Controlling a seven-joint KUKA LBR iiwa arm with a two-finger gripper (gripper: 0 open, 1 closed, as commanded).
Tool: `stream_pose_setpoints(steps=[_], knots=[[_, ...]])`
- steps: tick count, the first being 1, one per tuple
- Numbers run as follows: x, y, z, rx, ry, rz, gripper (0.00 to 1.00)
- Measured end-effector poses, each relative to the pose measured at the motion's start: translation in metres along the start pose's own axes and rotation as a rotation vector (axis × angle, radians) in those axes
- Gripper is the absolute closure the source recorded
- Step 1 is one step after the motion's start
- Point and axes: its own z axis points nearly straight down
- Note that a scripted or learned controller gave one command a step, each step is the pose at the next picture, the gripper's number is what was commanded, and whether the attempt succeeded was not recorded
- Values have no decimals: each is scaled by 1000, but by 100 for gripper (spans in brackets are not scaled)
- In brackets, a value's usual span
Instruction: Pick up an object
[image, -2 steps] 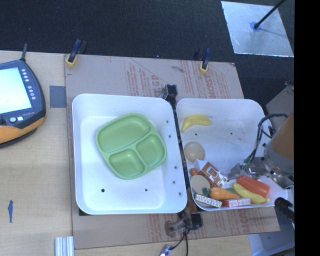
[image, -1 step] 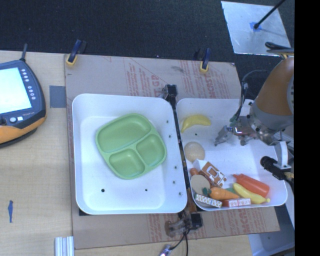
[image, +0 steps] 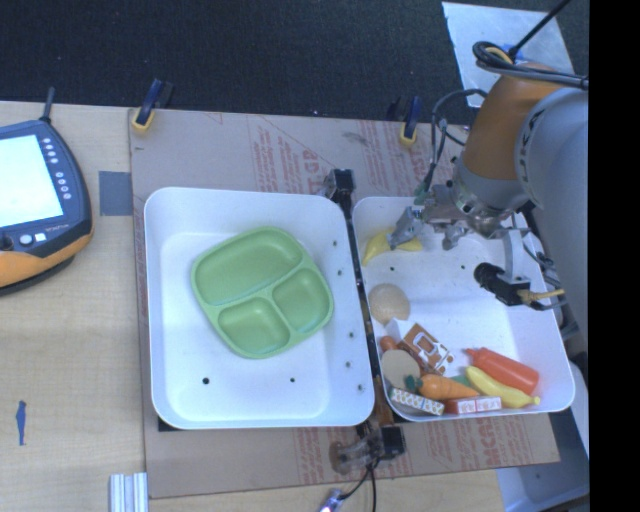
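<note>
My gripper (image: 428, 235) hangs over the back of the right bin (image: 470, 265), fingers spread apart and nothing between them. Just left of its left finger, a yellow toy piece (image: 377, 247) lies in the bin's back left corner. A pale shell-shaped piece (image: 388, 300) sits by the left wall. Along the front of this bin lie a brown and white box (image: 428, 347), a red piece (image: 503, 368), a yellow piece (image: 500, 388) and an orange carrot (image: 445, 386).
The left bin (image: 170, 380) holds a green divided plate (image: 262, 291). A handheld pendant with a screen (image: 35, 200) lies on the bench at far left. Clamps (image: 148, 105) hold the board at the back edge.
</note>
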Motion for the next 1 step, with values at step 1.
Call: stream_pose_setpoints(steps=[1], knots=[[-95,10,-45,-1,-2,2,0]])
